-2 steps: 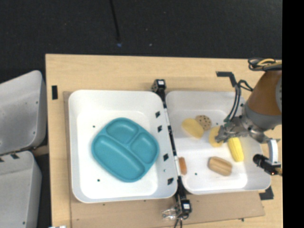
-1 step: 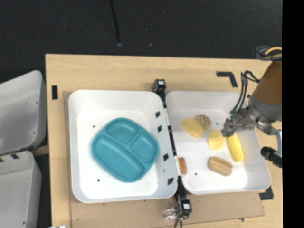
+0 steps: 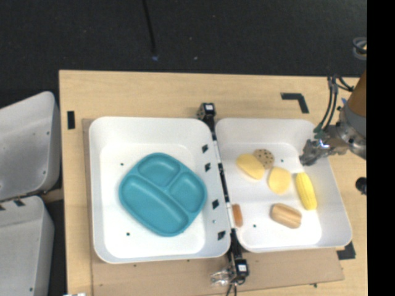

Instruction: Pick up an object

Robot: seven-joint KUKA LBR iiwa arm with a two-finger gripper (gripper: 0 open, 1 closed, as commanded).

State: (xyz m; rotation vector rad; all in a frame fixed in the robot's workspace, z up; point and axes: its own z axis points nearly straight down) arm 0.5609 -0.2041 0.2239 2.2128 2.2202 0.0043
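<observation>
The gripper (image 3: 310, 152) hangs over the upper right part of the right bin (image 3: 333, 233), and whether it is spread or pressed together I cannot tell at this size and angle; nothing shows pinched in it. Any piece here could serve as the task's thing, and the nearest candidate is the corn cob (image 3: 306, 190), which lies toward six o'clock from the gripper, close below it, with its long axis running roughly twelve to six (tilted a touch toward eleven and five). A grasp there would probably want the closing direction across that axis, along nine to three. The yellow round piece (image 3: 279, 180) sits toward seven o'clock from the gripper, just beside the cob; the pale yellow piece (image 3: 250, 166) and the speckled cookie (image 3: 265, 158) lie toward nine o'clock, touching or nearly so. The bread roll (image 3: 286, 215) rests lower, and a small orange piece (image 3: 237, 215) lies against the bin's left wall. The left bin (image 3: 105, 239) holds a teal divided tray (image 3: 162, 193).
</observation>
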